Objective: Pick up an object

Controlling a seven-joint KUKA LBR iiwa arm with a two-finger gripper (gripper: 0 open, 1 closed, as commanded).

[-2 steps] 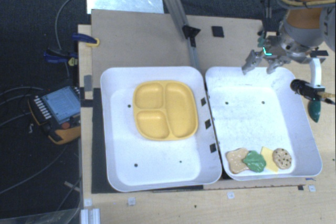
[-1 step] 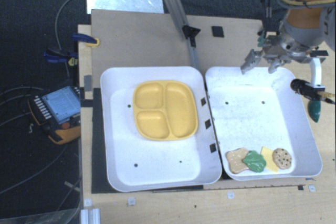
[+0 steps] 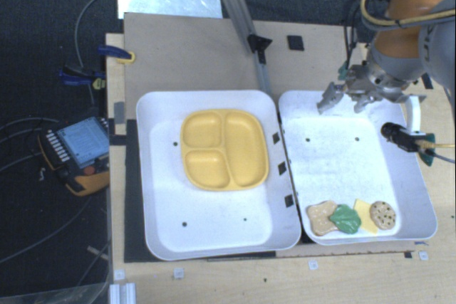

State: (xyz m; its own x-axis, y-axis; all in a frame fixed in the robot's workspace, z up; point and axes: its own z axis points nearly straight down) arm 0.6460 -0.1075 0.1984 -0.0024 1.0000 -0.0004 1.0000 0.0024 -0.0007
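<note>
**Gripper poised at the far rim, objects at the near edge**

Over the far edge of the right bin [image 3: 356, 153], the gripper [image 3: 345, 102] is seen hanging from the grey arm, whose orange band [image 3: 417, 0] is visible above the wrist. Its two fingers are spread apart, and nothing is held between them.

Below the gripper, the bin's floor lies bare. The objects to be picked are gathered well apart from it, in a row along the near edge of the same bin: a tan toast-shaped piece [image 3: 321, 216], a green leafy piece [image 3: 346, 218] touching it, a yellow wedge [image 3: 365, 213] partly tucked behind the green one, and a round speckled cookie [image 3: 382, 215] at the right end.

The coming move is judged to turn on this one relation: the row lies straight toward the camera from the gripper, across the whole depth of the bin, with its long axis running left to right. The green piece sits most nearly in line with the gripper.

In the left bin [image 3: 160, 174], a yellow divided plate [image 3: 224, 149] rests on its own.
</note>
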